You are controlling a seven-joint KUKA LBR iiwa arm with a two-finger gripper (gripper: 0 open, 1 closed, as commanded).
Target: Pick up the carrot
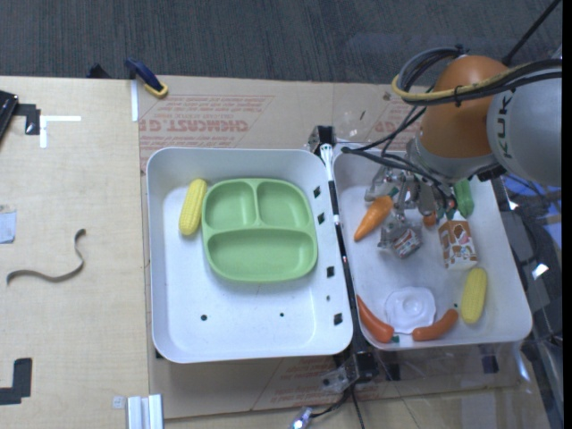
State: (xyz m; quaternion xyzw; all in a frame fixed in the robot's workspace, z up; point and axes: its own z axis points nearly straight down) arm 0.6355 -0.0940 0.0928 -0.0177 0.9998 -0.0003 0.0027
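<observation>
The carrot (373, 218) is seen lying slantwise on the floor of the right bin (511, 329), just beside the end effector (401, 236), which is lowered next to it, presumably for a grasp, though whether it is open or closed cannot be told.

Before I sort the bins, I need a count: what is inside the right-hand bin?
In the right bin: a carrot, a carton, corn, two sausages, a white lid. The arm covers its far end.
</observation>
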